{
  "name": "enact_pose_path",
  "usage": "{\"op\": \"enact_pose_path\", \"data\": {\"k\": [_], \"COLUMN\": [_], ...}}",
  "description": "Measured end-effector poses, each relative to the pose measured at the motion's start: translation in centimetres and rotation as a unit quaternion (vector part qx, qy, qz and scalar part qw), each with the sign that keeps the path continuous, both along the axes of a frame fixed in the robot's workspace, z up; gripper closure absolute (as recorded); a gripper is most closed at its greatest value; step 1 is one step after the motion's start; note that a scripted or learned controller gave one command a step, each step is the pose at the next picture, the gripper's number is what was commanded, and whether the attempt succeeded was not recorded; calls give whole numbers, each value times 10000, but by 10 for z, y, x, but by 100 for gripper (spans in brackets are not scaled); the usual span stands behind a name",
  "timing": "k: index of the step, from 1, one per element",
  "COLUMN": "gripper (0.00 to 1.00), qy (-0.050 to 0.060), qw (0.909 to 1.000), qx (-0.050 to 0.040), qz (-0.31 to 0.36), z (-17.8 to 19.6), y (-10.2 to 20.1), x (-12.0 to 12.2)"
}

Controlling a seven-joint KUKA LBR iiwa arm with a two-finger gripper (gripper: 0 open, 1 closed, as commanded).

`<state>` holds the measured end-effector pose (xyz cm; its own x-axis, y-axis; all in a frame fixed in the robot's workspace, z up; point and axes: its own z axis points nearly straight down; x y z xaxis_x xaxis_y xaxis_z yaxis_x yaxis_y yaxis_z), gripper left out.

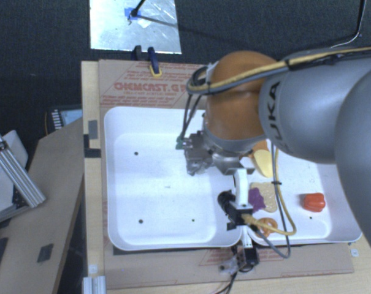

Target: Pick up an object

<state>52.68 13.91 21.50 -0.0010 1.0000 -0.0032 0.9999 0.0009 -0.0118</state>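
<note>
Pincer (194,163) up-left of the purple object (257,196), over the left bin (148,182). Apart or together: can't tell, and nothing seen in it. Yellow piece (263,162) just above purple, red piece (313,202) to its right. Looks like the pick isn't done: whole grasp left.

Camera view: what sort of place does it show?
Probably a robotics lab bench: a grey KUKA arm with an orange band reaches over two shallow white bins, and a small red object lies in the right one.

Bright even light, faint shadows, slightly soft, grainy
</note>
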Motion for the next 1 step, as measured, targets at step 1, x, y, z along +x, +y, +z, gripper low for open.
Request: {"op": "enact_pose_path", "data": {"k": [1], "gripper": [100], "qy": [-84], "qw": [9999], "qx": [-17], "qz": [-78], "z": [21], "y": [-162], "x": [24]}}
